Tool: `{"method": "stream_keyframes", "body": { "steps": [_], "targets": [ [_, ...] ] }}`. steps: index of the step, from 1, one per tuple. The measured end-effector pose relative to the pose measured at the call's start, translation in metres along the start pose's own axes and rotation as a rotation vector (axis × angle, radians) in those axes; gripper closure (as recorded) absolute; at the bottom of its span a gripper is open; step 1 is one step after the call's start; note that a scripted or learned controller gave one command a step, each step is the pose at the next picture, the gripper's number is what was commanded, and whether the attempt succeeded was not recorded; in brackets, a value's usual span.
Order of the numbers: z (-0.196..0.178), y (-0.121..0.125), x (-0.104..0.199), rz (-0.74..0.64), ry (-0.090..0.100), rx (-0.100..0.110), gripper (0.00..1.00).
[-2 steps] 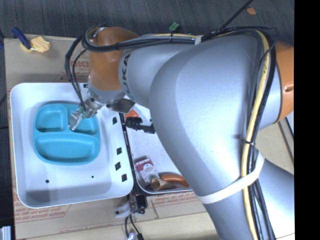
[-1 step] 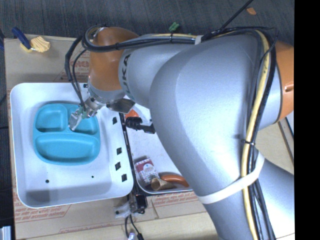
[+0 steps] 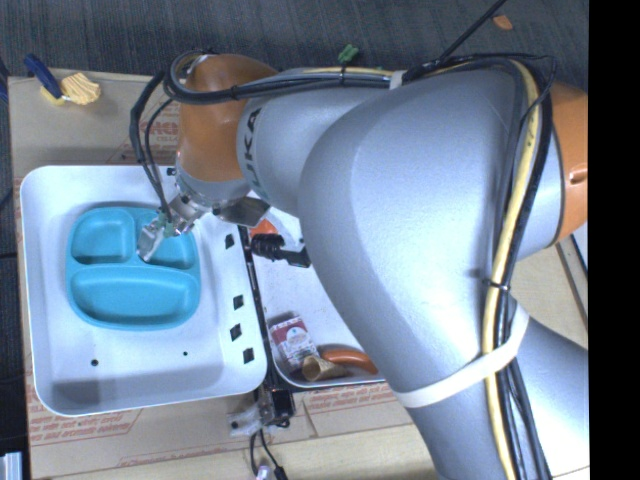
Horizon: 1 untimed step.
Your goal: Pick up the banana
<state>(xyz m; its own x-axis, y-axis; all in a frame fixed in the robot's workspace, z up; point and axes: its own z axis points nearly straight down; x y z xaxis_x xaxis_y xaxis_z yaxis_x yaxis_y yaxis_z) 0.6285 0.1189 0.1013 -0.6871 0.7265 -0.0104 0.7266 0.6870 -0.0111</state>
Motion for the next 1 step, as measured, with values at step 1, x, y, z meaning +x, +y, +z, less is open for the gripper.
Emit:
{"method": "stream_keyframes", "body": {
  "steps": [1],
  "targets": [
    [0.0000, 0.0000, 0.0000, 0.000, 0.000, 0.000, 0.00]
  ]
}}
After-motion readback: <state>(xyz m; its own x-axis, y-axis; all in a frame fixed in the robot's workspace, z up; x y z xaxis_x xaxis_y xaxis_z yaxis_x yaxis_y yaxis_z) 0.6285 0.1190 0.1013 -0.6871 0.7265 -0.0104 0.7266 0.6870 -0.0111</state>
